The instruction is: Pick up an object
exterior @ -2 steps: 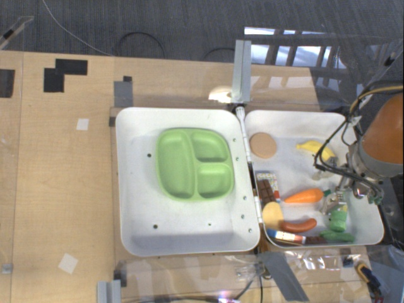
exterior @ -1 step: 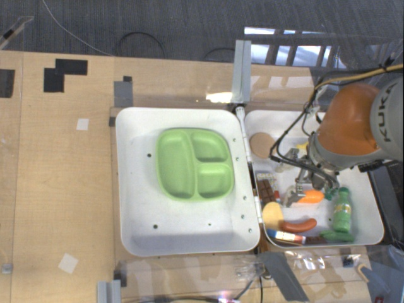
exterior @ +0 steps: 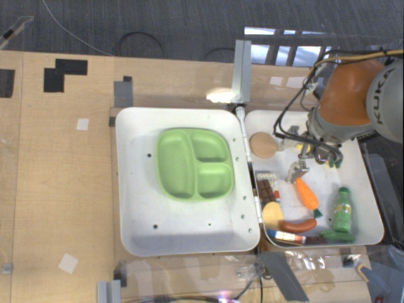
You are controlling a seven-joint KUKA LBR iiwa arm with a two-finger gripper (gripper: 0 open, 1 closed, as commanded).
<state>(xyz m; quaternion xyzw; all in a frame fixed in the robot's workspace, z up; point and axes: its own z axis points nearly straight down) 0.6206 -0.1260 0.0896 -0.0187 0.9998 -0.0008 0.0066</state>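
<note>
Bench (exterior: 57, 188) — pale wood, two bins (exterior: 132, 232); dark, perhaps carpeted floor (exterior: 158, 11).

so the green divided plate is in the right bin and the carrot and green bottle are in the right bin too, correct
Not quite. The camera view shows the green divided plate in the left bin. The carrot and green bottle are in the right bin, as you said.

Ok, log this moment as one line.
arm: over right bin | tool: above carrot, holding nothing | tray: left bin

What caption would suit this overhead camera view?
Grey-and-orange arm's gripper hovers over an orange toy carrot in the right white bin; a green divided tray fills the left.
</note>
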